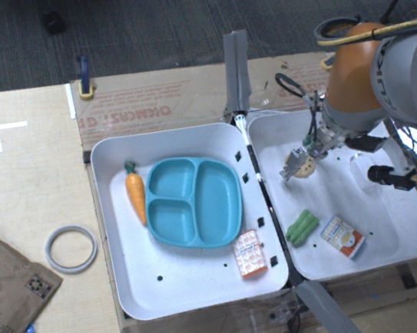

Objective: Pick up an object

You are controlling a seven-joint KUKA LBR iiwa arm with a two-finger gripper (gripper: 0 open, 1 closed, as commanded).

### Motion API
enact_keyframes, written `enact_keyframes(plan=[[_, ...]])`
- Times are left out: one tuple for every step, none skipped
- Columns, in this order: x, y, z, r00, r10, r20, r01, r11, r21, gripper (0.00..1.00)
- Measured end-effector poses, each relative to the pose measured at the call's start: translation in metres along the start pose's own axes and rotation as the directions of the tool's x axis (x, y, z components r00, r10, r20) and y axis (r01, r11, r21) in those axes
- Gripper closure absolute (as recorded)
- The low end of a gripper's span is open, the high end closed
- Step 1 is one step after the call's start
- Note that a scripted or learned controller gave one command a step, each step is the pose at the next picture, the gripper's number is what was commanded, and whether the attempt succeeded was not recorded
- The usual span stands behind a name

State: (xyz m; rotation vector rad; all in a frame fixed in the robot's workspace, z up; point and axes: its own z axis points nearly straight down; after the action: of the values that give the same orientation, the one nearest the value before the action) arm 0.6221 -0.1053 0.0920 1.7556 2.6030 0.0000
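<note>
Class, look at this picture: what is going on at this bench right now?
A grey robot arm reaches in from the right, its end effector low over the right bin. A green object and a small carton lie nearer the front. The left bin holds a blue divided plate, a carrot and another carton.

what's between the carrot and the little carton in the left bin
The blue divided plate lies between the carrot and the small carton in the camera view.
</note>
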Motion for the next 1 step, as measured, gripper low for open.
enact_keyframes(plan=[[-0.0021,0.0005,-0.0114,1.000,0.002,0.003,-0.002,1.000,-0.003,1.00]])
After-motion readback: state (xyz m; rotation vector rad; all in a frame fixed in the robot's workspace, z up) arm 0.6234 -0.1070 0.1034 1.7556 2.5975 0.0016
